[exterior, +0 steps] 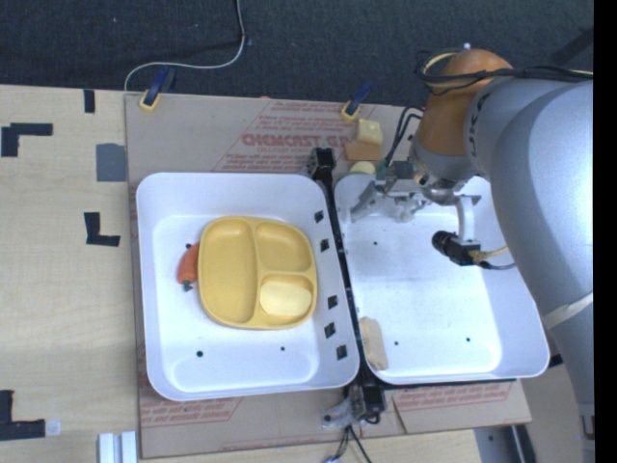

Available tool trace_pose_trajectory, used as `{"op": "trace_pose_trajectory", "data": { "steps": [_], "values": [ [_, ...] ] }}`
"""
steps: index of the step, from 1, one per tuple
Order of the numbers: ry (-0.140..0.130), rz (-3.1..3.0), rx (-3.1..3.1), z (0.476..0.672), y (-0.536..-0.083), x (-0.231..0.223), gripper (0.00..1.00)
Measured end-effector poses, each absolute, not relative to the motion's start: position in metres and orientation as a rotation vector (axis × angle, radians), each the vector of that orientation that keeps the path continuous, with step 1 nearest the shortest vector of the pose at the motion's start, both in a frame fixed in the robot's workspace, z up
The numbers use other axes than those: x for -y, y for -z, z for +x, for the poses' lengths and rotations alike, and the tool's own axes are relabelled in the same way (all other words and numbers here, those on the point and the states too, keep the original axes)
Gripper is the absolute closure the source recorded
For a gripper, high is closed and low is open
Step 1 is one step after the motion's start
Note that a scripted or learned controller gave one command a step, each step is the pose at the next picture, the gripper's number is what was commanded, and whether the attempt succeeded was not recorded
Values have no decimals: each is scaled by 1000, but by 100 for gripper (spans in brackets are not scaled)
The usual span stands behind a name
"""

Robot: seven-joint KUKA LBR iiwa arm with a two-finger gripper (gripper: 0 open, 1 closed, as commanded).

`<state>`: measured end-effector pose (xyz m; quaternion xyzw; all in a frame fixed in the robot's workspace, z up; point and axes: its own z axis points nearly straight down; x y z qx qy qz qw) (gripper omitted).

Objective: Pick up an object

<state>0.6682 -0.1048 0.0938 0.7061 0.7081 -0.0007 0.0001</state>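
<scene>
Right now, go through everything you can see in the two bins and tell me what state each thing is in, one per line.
Yellow divided plate: lying flat, right side up, in the left bin.
Pale yellow piece: resting in the plate's lower right compartment.
Orange object: partly tucked under the plate's left edge.
Right bin: floor bare around its middle.
End effector: low over the right bin's upper left corner, nothing visibly held.

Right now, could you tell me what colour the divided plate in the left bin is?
Yellow; the divided plate shows best in the camera view.
</scene>
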Motion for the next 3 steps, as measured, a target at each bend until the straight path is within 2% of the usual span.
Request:
{"op": "trace_pose_trajectory", "data": {
  "steps": [1, 2, 3],
  "values": [
    [2, 2218, -2226, 668, -103, 104, 100],
    [3, 2218, -2226, 668, -103, 104, 0],
    [6, 2221, -2223, 668, -84, 98, 0]
  ]
}}
